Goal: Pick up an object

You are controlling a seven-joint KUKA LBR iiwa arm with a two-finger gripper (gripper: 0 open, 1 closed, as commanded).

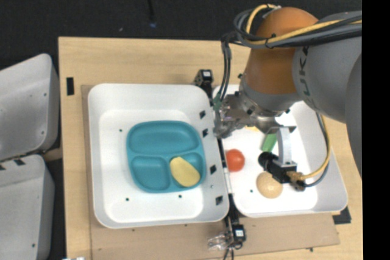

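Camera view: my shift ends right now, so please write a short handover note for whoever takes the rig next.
Hand: low over the upper left corner of the right bin, by the wall shared with the left bin; whether it grips anything is unclear.
Right bin: red ball just below the hand, green piece to its right, beige ball nearer the front.
Left bin: teal tray with a yellow piece in its lower right compartment.
Done: nothing seen lifted.
Left: the pick itself. The red ball looks the closest candidate.
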